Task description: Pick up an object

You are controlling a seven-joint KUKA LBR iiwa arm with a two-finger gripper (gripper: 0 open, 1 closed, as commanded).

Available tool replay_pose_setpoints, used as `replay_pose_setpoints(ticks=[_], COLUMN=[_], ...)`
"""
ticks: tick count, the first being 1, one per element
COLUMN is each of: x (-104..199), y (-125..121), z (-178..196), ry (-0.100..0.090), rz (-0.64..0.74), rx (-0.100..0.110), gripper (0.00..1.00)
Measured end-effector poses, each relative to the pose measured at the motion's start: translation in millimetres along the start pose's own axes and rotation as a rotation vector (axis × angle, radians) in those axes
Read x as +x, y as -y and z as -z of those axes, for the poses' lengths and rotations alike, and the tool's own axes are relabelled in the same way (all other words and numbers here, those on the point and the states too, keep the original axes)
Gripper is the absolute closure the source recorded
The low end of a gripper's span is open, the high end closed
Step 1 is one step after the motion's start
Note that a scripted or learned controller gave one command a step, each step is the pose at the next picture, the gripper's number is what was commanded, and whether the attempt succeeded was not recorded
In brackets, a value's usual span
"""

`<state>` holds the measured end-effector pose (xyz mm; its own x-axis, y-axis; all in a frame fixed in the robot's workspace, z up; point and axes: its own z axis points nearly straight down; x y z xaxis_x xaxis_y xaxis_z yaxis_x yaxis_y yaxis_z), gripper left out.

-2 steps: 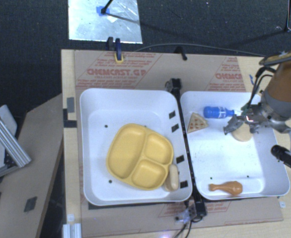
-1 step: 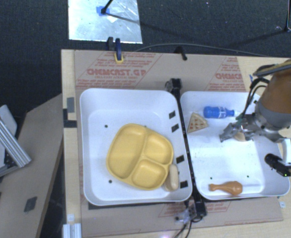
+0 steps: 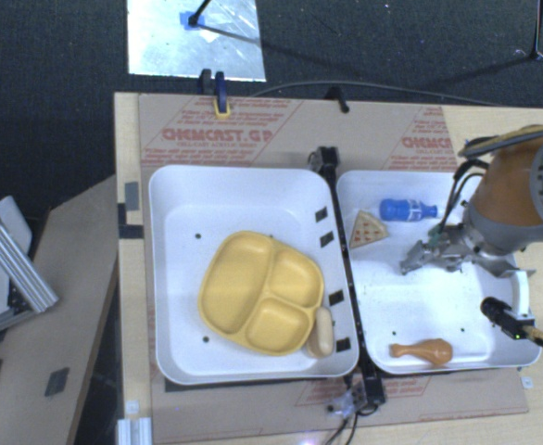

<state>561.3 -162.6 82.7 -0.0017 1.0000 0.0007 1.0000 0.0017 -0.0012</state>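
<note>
The arm reaches in from the right over the right bin [image 3: 364,341], its hand [image 3: 418,260] low above the bin floor near the middle, pointing left. Whether the hand is open or closed cannot be told from this angle, and nothing shows between its tips. In the right bin, a blue bottle [image 3: 407,210] lies on its side near the far wall, a pizza slice toy [image 3: 368,229] sits beside the divider just left of the bottle, and a brown drumstick toy [image 3: 423,349] lies near the front wall, well apart from the hand. In the left bin [image 3: 174,248], a yellow divided tray [image 3: 260,291] rests tilted, with a small beige piece [image 3: 322,331] touching its front right corner. Both bins sit on the surface [image 3: 281,123].
</note>
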Motion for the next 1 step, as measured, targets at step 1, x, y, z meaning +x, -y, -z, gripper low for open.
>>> replay_pose_setpoints(ticks=[1], x=[-0.5], y=[-1.4], z=[12.9], ry=[0.001], rz=[0.001], rx=[-0.005], gripper=[1.00])
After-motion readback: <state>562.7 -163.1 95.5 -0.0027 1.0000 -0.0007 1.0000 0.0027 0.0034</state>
